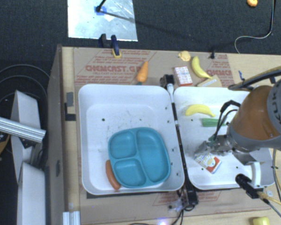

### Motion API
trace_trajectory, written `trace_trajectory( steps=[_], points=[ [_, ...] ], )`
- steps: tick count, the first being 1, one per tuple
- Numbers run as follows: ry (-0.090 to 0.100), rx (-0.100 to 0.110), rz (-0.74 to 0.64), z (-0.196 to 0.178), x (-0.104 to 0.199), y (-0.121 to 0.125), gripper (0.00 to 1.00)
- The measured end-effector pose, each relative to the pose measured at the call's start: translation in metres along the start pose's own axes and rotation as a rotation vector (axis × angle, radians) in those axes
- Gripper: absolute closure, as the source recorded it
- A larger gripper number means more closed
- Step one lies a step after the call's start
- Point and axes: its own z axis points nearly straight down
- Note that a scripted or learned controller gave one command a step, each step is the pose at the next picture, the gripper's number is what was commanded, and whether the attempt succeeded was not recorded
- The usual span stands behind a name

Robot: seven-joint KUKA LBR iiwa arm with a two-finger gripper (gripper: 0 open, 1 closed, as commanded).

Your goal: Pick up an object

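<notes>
In the right bin [234,182], my gripper [205,149] hangs low near the left wall, just above a small white and red packet [209,162] on the bin floor. The arm's orange band [255,118] sits behind it to the right. A yellow banana [200,109] lies at the back of this bin, with a green object [209,122] just in front of it, partly hidden by the arm's cables. Nothing is visibly held.
The left bin [98,107] holds a blue divided plate [138,157] and an orange sausage-shaped piece [111,175] at its front left. Behind the bins on the cardboard lie a carrot [141,72], a small box [182,76] and another banana [199,68].
</notes>
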Motion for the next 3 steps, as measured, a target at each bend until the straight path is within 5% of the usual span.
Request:
trace_trajectory(
  steps=[1, 2, 3],
  points=[
    [-0.004, 0.006, -0.006, -0.011, -0.044, 0.069, 0.0],
    [0.003, 0.018, -0.005, 0.009, 0.007, 0.01, 0.0],
    [-0.005, 0.008, 0.0, 0.008, -0.061, 0.06, 0.0]
  ],
)
